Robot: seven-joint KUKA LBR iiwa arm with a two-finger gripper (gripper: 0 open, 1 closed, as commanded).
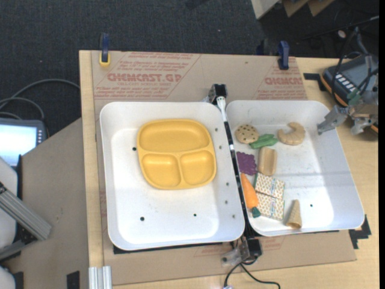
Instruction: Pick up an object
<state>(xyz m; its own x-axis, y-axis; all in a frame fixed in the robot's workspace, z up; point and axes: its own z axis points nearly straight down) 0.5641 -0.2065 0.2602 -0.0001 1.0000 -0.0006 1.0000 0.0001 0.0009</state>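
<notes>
left of gripper (329,123), croissant (292,133)

I am reading red repeated print on the brown protective sheet (180,71) lying under the two bins: above the left bin the largest line is showing "CHEMCAST GP", with smaller red lines around it that I am finding too fine to make out. Above the right bin the same red lettering is appearing again, partly cut off by the bin's rim, and I am reading it only as "CHEMCAST".
</notes>
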